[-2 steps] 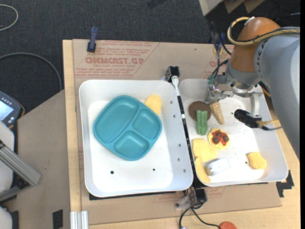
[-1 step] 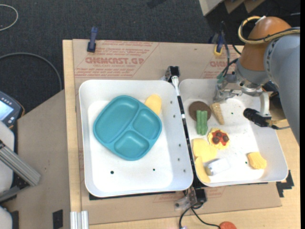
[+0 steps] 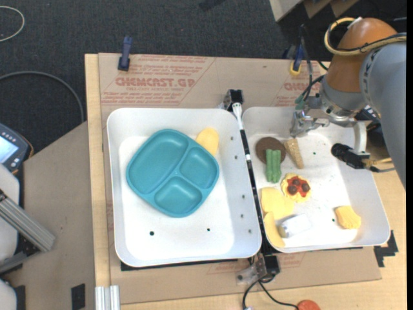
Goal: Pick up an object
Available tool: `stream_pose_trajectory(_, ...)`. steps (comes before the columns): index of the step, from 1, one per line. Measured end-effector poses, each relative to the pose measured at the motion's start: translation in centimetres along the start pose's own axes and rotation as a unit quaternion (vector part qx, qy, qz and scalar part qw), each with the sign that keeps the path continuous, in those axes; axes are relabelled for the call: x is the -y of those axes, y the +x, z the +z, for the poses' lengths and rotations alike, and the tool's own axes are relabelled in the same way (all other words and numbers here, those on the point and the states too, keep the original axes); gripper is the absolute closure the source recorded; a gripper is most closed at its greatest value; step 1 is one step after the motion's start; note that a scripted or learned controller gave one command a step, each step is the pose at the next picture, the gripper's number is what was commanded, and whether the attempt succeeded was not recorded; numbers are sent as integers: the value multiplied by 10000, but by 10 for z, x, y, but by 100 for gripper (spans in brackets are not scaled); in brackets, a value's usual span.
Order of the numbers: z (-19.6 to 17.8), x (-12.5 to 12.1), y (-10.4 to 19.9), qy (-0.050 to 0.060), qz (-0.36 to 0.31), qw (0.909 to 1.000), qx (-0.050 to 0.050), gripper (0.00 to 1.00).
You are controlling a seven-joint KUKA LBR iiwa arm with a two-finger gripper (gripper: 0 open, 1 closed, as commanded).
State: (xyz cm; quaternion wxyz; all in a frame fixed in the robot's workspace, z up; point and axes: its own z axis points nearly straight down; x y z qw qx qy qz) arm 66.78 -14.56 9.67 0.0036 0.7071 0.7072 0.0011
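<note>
Two shallow white bins (image 3: 122, 192) are sitting side by side on the tabletop. Toy food is lying in the right bin, where the hand (image 3: 304, 123) is hovering near a tan wedge (image 3: 294, 152); its grip cannot be told.

I see dark carpet floor (image 3: 58, 37) around my bench (image 3: 161, 82), its brown protective sheet printed with red lettering.

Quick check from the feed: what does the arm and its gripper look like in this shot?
The arm is grey with smooth, rounded casings and a glossy orange band above the wrist. A yellowish cable loops beside the band, with darker wires running down the wrist. The gripper is small, metallic grey, with blurred detail.
</note>
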Motion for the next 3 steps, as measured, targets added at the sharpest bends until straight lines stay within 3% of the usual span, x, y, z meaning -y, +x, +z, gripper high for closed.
stream_pose_trajectory(1,12,35,41,59,-10,10000,-31,100)
stream_pose_trajectory(2,1,33,38,24,3,10000,-19,100)
stream_pose_trajectory(3,12,39,48,45,-1,10000,-20,100)
